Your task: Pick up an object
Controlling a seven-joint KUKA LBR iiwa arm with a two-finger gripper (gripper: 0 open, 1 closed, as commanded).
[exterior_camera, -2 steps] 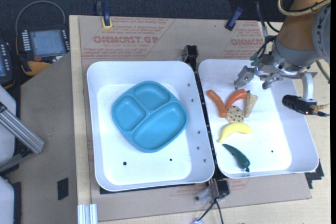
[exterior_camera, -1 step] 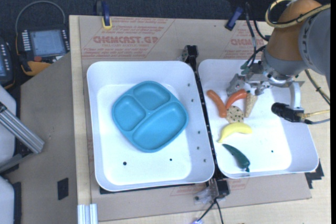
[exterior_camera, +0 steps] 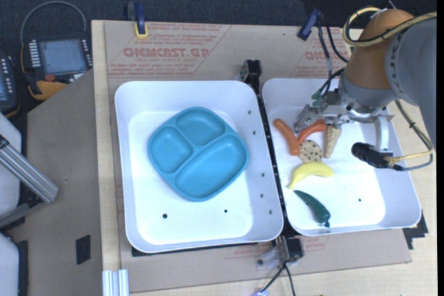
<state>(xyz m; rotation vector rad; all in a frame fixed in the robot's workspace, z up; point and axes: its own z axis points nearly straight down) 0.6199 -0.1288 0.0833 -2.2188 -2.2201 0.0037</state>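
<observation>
The right bin [exterior_camera: 388, 208] holds several toy foods. An orange carrot-like piece [exterior_camera: 283, 134] lies at its left side, with a red piece [exterior_camera: 313, 129] beside it. Below them sit a round speckled cookie [exterior_camera: 310, 149] and a tan stick [exterior_camera: 331, 141]. A yellow banana [exterior_camera: 310, 172] lies lower, and a dark green pepper [exterior_camera: 313, 206] lies near the front. My gripper [exterior_camera: 320, 123] is low over the red piece and the tan stick, right at them. The wrist hides how it meets them.
The left bin [exterior_camera: 139, 218] holds a blue divided plate [exterior_camera: 198, 152]. The grey arm with its orange band [exterior_camera: 371, 55] comes in over the right bin's far right corner. A black fitting with a yellow cable [exterior_camera: 371, 154] hangs over that bin's right side.
</observation>
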